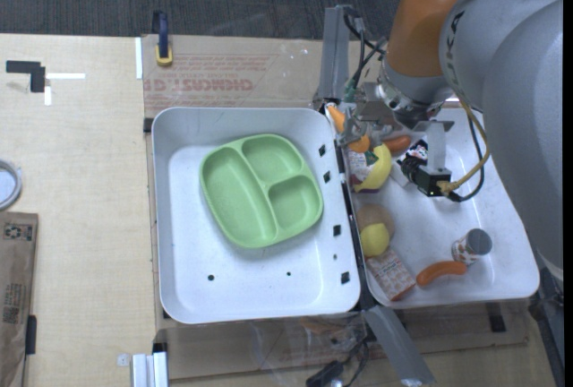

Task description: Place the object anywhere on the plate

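plate bears no writing; cardboard printed red.

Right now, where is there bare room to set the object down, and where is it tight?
The green plate has three bare compartments. White floor of the left bin is free around the plate, widest toward the near wall. The right bin is crowded along its left wall: banana, lemon, packet. The carrot and small can sit near the front.
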